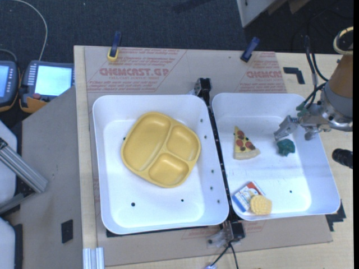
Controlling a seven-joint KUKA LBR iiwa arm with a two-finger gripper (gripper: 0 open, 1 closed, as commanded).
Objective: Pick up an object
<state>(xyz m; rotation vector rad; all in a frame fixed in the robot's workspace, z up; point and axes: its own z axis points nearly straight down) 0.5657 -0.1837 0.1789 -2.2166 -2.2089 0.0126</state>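
Hand (293,129) fingers apart, unladen | green lump (286,146) just below: likely light, soft, irregular | pinch across middle

My arm reaches in from the right, and my hand (296,129) hangs over the right bin (325,172), its fingers spread apart with nothing between them. A small dark green object (286,147) lies just beside them. Nearer the bin's left wall lies a pizza slice toy (243,144), and a small packet (245,194) touches a yellow cracker (260,205) at the front. In the left bin (106,150) sits a yellow divided plate (161,149).
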